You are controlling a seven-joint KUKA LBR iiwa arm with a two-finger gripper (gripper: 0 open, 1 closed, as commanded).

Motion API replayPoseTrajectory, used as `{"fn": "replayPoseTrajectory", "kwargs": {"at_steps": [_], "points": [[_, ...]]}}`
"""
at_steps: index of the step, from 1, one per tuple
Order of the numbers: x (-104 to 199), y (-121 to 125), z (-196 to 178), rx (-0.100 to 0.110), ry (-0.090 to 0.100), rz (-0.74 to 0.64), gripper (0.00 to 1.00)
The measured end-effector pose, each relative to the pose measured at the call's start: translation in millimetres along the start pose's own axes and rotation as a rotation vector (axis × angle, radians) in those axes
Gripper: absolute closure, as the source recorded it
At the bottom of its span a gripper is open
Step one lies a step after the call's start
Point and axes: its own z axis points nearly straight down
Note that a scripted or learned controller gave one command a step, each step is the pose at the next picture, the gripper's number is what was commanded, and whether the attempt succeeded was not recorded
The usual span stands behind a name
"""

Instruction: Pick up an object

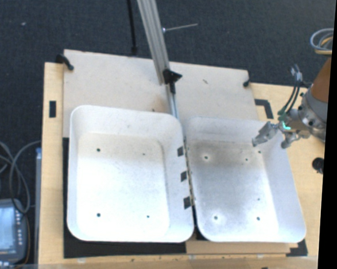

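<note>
1. Camera view looks down on a wooden worktop (49, 151) with two shallow white bins side by side.
2. Left bin (125, 177) has raised rounded edges, and its floor is bare white with a few dark dots.
3. Right bin (240, 182) touches the left one along the middle edge, and its floor is greyer, with much free room.
4. Metal rail (155, 35) runs slanted from the top down to the gap between the bins.
5. Arm (318, 98) comes in from the right, and its claw (275, 135) hangs over the upper right edge of the right bin.
6. Two fingers stand a little apart with nothing between them.
7. No object to pick can be made out in either bin.
</note>
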Motion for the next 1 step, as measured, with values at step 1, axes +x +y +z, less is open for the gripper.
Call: {"fn": "replayPoseTrajectory", "kwargs": {"at_steps": [1], "points": [[-0.8, 0.7, -3.1, -0.003, -0.004, -0.002, 0.0]]}}
